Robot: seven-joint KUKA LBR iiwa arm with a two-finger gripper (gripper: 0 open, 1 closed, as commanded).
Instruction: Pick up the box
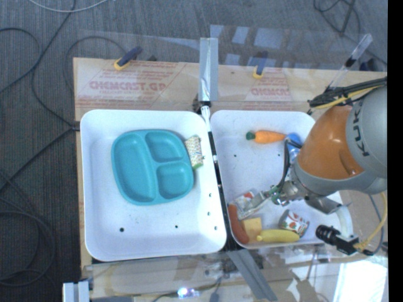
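The box point(293, 221) lies just below the hand point(277, 194).

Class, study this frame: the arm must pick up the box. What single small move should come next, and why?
Probably shift the end effector toward the view's lower right, over the box. It sits toward the view's upper left of the box, which lies apart from it, beside the banana.
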